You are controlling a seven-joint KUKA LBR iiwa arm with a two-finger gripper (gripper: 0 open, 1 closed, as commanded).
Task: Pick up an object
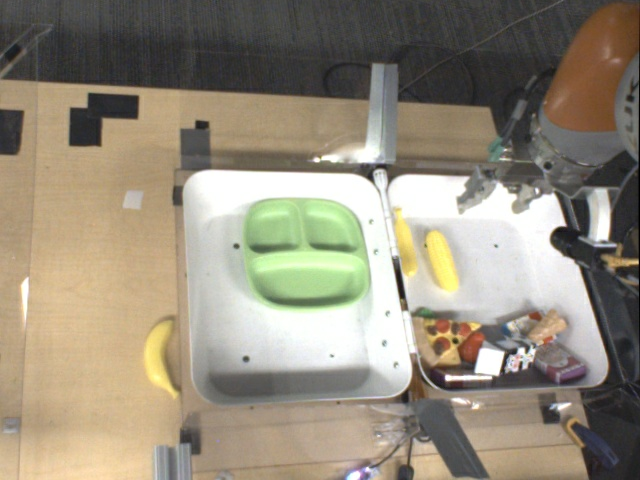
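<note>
at the far left, low in the frame, you have a banana (160, 356) lying on the bench (90, 268), just outside the left bin (210, 268). inside that bin a green tray (304, 251) with three compartments sits toward the upper middle. moving right past the divider, the right bin (520, 258) holds a yellow piece (404, 242) tucked against its left wall, and just beside it a corn cob (442, 260), lying lengthwise, apart from the wall piece. along the lower edge of the right bin you see a pile (500, 346) of small mixed items, too jumbled to name one by one. in the upper right, the gripper (498, 194) hangs over the bin's top edge, its two fingers spread apart with nothing between them, well up and right of the cob. above it sits the arm (596, 78) with its orange band.
</note>
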